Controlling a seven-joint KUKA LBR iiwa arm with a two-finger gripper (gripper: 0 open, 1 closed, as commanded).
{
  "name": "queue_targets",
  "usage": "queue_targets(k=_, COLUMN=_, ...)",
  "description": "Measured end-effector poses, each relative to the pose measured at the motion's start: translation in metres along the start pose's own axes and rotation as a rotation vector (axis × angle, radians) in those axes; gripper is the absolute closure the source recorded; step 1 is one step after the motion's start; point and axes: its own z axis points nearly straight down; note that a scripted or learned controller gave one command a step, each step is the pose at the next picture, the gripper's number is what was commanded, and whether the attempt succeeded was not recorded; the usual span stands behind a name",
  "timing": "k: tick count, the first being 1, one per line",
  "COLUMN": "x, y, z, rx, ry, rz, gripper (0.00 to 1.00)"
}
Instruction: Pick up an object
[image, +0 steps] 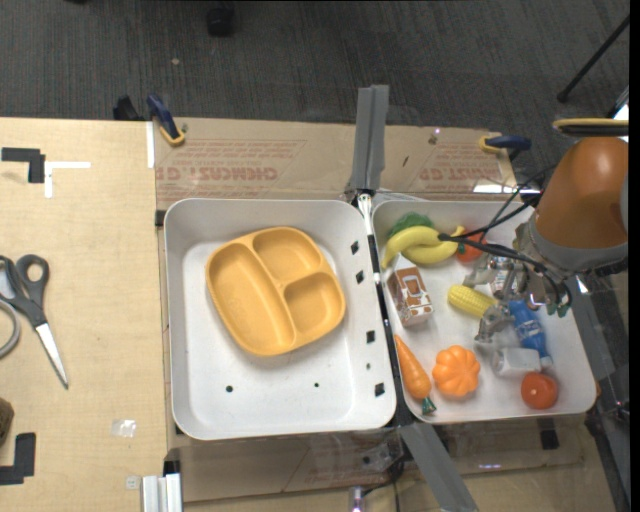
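Observation:
The right bin (585, 375) holds several toy foods: a yellow banana (420, 245) over a green piece (408, 224), a corn cob (468, 298), a small printed box (410, 296), a carrot (413, 370), an orange pumpkin (456, 371) and a red tomato (539, 390). A blue bottle with a white cap (526, 335) lies near the bin's right side. My gripper (503, 322) hangs low over the right bin, just right of the corn and against the blue bottle. The wrist hides what lies beneath it.
A yellow divided plate (275, 290) lies in the left bin (200, 400). Scissors (35, 310) rest on the wooden bench at far left. Cables run from the wrist across the right bin's back edge.

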Motion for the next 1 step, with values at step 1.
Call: queue_targets(k=1, x=0.0287, y=-0.0478, z=-0.0005, rx=0.000, ry=0.000, rz=-0.111, gripper=0.00)
